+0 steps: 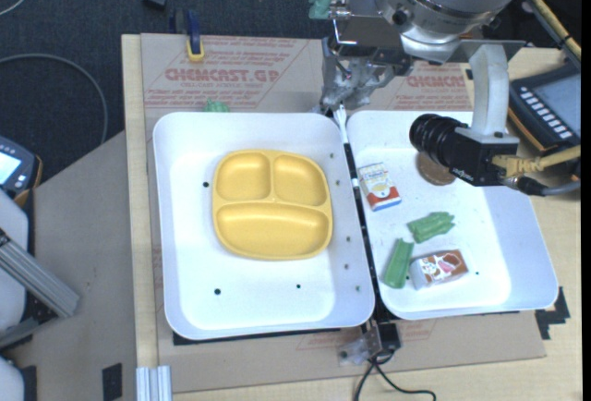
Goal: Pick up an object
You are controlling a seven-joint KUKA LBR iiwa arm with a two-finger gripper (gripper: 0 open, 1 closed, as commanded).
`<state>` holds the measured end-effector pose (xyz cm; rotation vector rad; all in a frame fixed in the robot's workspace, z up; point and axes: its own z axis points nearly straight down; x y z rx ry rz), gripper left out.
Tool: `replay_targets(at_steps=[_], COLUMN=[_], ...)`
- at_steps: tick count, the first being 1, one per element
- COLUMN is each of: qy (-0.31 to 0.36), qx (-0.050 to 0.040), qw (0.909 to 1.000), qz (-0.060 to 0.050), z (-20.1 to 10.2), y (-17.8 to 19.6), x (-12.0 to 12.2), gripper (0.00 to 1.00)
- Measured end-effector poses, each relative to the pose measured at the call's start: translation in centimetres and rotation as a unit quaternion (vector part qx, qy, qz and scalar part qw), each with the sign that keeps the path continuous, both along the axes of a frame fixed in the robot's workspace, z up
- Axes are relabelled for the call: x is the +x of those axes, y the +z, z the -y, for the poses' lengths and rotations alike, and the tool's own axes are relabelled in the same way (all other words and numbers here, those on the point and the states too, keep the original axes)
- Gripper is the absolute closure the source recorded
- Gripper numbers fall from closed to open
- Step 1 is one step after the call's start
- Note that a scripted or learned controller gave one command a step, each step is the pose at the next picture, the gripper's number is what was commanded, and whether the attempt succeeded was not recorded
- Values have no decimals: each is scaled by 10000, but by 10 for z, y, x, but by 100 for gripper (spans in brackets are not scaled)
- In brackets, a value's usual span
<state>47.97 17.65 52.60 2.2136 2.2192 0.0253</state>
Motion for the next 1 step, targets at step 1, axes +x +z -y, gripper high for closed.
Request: replay_targets(at_steps=[1], qy=[-33], qx=[-52], qw=[9999], qz=[-134], z=[23], y=[-120], x=[-1], gripper=[100])
